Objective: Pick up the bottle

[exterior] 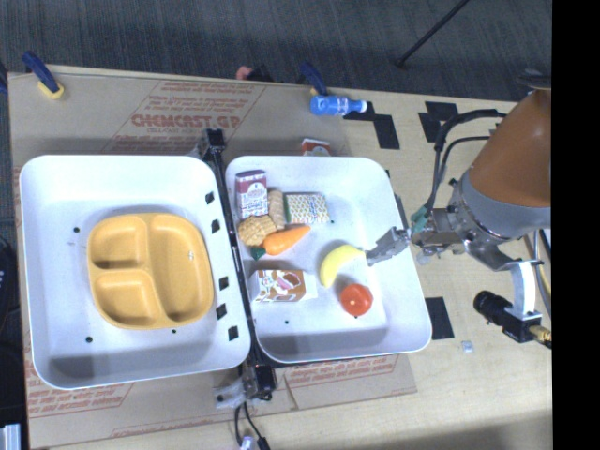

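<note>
one blue bottle [336,106] lies on the bench beyond both bins.

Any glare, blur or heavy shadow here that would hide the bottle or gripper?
Camera view: even, soft lighting, faint shadows; the blue bottle on the bench is small but unobscured; the gripper reads soft against the white right bin, its fingers indistinct.

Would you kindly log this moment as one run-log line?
gripper: over right bin, beside banana, holds nothing | bottle: on bench behind bins, untouched | task: pending
</note>
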Controlling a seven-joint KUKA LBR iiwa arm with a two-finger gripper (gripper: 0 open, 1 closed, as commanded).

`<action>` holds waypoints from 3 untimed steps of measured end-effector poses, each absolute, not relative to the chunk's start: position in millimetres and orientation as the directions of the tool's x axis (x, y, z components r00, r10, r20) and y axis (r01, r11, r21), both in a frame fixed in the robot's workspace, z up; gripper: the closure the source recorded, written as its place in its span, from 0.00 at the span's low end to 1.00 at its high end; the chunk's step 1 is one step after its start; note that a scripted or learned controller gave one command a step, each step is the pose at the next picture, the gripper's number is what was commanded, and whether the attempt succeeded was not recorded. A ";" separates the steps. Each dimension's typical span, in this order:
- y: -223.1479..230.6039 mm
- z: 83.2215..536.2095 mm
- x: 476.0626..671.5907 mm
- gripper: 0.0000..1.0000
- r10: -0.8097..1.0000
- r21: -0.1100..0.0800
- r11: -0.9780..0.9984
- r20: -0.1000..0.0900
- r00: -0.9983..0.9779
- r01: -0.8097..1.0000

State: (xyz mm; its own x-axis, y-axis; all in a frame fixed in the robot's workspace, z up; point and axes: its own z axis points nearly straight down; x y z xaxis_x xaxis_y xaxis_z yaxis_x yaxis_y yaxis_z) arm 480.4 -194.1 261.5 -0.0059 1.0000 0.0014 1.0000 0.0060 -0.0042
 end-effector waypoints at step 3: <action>-204.2 269.5 476.5 1.00 0.826 -0.002 -0.563 -0.001 0.563 0.826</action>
